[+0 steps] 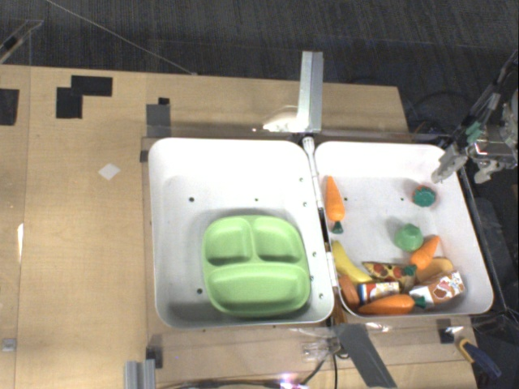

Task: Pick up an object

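The gripper hangs at the right bin's two o'clock corner, apparently empty; its spread is unclear.

Cut off by the right edge: most of the arm behind the pincer, fingers too small and blurred to tell apart. Below the pincer, a heap of toy food, pieces overlapping, possibly a carton half buried, labels too small to read.

Two bins are set side by side on the counter. A tray is laid in the left bin. Toy foods are piled in the right bin's front corner.
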Motion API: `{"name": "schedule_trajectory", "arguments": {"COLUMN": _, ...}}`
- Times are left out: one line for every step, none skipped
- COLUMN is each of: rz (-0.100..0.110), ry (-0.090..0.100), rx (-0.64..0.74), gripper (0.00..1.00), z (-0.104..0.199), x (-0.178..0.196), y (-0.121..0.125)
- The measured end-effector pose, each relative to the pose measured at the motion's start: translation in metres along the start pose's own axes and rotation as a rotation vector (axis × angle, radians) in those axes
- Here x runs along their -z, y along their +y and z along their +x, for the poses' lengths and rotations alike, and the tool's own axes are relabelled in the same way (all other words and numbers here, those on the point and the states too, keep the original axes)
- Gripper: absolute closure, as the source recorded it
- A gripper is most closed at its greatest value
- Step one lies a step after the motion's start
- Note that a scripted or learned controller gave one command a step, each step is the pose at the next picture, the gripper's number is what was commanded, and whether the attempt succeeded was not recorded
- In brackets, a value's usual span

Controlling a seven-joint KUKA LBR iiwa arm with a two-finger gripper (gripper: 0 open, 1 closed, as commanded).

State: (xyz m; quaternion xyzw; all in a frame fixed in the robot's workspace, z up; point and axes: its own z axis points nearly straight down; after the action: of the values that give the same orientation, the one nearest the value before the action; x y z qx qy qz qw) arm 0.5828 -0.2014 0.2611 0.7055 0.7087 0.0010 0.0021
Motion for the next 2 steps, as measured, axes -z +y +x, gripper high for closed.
{"name": "schedule_trajectory", "arguments": {"rz": 0.001, "ry": 0.001, "rx": -0.025, "gripper": 0.0, "z": 0.019, "x": -0.113, "y": -0.017}}
{"name": "schedule_trajectory", "arguments": {"rz": -0.002, "ry": 0.001, "rx": 0.061, "gripper": 0.0, "z": 0.042, "x": -0.166, "y": -0.06}}
